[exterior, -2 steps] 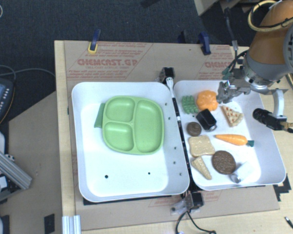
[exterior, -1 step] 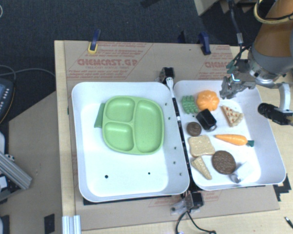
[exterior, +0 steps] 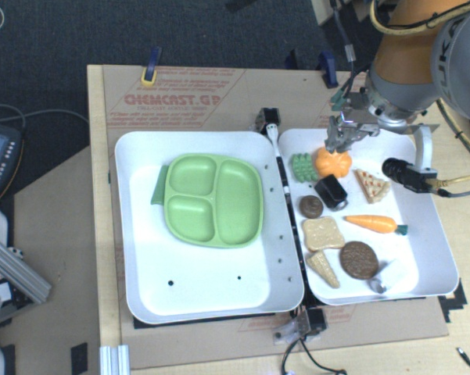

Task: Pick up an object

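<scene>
The gripper [exterior: 342, 141] is being held low over the far end of the right bin [exterior: 434, 244], directly above an orange toy [exterior: 332, 163]; whether its tips are touching the toy cannot be told. The fingers are being seen from above and partly masked by the wrist, so whether they are parted or closed cannot be told, and no object is being shown between them. The toy is being crowded on both sides: a green piece [exterior: 303, 167] is lying just beside it toward the left bin [exterior: 133, 209], and a black block [exterior: 330, 191] is resting against its near edge, which is judged to be why the approach is being made from straight overhead. Further items are being kept in the same bin: a pizza slice [exterior: 371, 185], a carrot [exterior: 371, 223], a brown disc [exterior: 311, 205], a bread slice [exterior: 323, 233] and a cookie [exterior: 360, 259]. A green tray [exterior: 214, 200] is being left alone in the left bin. The pick is being judged as not yet done.
</scene>
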`<move>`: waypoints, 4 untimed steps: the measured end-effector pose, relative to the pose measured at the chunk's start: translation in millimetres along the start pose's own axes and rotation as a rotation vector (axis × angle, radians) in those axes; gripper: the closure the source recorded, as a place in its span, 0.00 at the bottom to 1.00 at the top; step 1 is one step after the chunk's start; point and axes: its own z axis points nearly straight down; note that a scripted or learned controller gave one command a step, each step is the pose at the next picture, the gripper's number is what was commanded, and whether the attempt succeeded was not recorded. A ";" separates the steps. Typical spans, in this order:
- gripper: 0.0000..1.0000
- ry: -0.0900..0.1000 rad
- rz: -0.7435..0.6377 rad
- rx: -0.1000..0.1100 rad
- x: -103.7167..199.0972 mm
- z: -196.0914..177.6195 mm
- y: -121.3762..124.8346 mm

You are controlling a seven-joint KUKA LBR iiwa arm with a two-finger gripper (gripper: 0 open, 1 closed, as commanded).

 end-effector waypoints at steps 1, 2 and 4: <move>1.00 0.000 0.001 0.004 43.0 -0.4 -2.2; 1.00 0.001 0.001 0.005 93.2 -6.3 -12.1; 1.00 -0.001 0.006 0.006 107.0 1.5 -17.9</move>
